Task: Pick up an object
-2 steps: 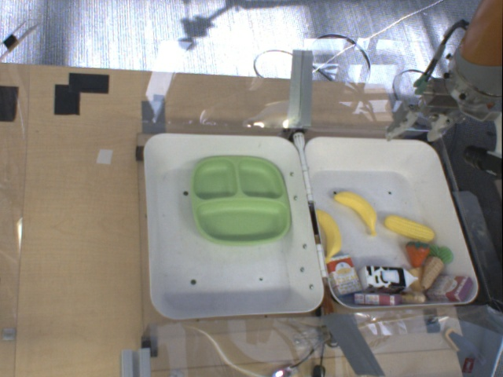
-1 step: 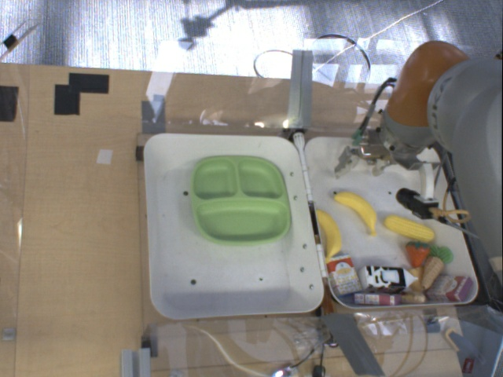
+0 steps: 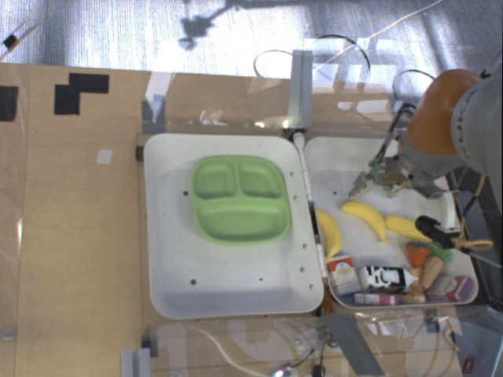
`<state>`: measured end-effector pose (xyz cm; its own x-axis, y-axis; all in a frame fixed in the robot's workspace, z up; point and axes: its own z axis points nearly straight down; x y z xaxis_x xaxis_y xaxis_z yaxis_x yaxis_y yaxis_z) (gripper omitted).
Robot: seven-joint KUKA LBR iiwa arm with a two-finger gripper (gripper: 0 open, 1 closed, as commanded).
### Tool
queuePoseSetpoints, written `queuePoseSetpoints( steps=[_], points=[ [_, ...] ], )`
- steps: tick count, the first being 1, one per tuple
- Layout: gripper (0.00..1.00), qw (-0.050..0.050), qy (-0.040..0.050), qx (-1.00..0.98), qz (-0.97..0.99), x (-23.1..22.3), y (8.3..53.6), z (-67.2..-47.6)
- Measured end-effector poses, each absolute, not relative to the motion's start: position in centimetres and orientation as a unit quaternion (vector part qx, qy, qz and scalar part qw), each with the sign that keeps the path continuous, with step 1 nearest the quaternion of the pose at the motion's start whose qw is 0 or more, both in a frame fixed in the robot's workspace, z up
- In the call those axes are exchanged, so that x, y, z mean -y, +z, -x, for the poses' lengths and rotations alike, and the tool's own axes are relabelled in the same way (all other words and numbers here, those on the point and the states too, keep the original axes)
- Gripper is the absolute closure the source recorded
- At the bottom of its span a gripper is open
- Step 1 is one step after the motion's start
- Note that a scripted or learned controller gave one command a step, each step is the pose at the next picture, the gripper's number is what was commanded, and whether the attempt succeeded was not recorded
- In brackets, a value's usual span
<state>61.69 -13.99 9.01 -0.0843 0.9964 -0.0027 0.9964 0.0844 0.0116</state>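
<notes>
Looking down on the surface (image 3: 71, 234), we see two shallow white bins side by side. The left bin (image 3: 169, 281) holds a green divided plate (image 3: 240, 199) lying flat near its middle. The right bin (image 3: 334, 159) holds the loose objects: one banana (image 3: 367, 217) near the bin's middle, a second banana (image 3: 330, 234) against the dividing wall, and a third banana (image 3: 407, 228) further right. Along the near edge we make out a small carton (image 3: 343, 274), a black-and-white package (image 3: 387, 277), a flat pink box (image 3: 377, 298), what may be a carrot (image 3: 419, 253), and a cone-shaped item (image 3: 430, 273), all crowded close together.

The arm (image 3: 452, 124) comes in from the right, its orange band above the wrist. We see the end effector (image 3: 377, 181) low over the far part of the right bin, just beyond the middle banana and apart from it. Its fingers (image 3: 360, 185) look parted, with nothing between them, though the detail there is small.
</notes>
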Motion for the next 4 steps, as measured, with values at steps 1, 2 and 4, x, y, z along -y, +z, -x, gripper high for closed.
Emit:
queuePoseSetpoints(
  steps=[1, 2, 4],
  points=[
    [0.00, 0.007, 0.0050, -0.764, -0.645, 11.7, 9.2, -54.7],
    [1.00, 0.008, 0.0088, -0.764, -0.645, 11.4, 10.4, -55.0],
    [0.00, 0.003, 0.0022, -0.809, -0.588, 5.5, 18.6, -52.7]
  ],
)
